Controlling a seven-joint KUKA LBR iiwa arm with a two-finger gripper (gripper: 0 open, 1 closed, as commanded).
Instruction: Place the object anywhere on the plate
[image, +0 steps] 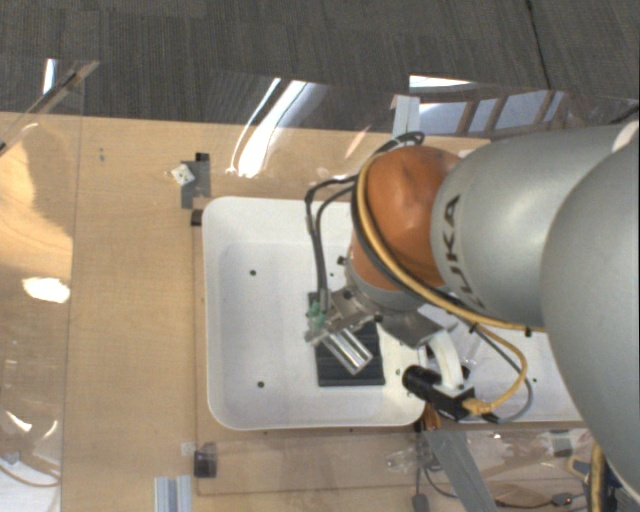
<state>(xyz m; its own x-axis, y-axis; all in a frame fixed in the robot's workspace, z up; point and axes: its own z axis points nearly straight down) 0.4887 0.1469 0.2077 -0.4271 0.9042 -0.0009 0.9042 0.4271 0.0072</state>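
Note:
My gripper hangs low over the right part of the left white bin, below the arm's orange band. A dark grey rectangular thing lies right under the gripper's silver tip, partly covered by it. I cannot tell whether that dark thing is touched or held. The big grey arm hides the bin's right side and nearly all of the other bin.
Black cables loop off the wrist, and a yellow cable hangs near the bin's front edge. A small black clamp sits at the bin's far left corner and another near its front left corner. Wooden bench spreads to the left.

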